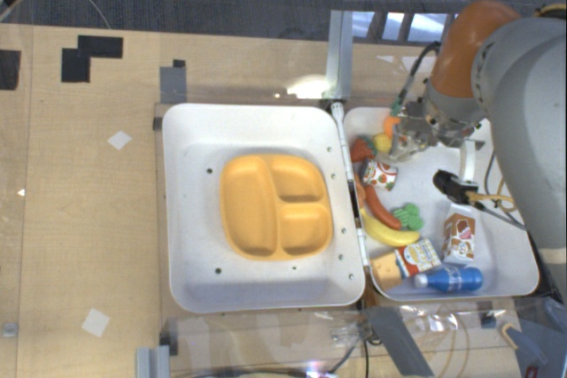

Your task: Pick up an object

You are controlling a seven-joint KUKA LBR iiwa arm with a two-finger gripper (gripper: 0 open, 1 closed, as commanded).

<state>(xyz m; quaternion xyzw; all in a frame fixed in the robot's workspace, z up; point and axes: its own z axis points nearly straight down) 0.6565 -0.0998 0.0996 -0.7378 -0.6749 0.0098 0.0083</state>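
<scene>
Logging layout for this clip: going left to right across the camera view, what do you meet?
Black floor markings → yellow divided tray in the left bin → banana → blue bottle → grey arm.

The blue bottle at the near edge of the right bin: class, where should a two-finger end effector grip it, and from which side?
Probably mid-body, from above. The blue bottle lies on its side, long axis running left-right, so fingers should close across its narrow width. The bin wall sits close on the near side, leaving little room.

bulky grey arm [523, 93], orange band [465, 44] above wrist, black cables alongside.
</scene>
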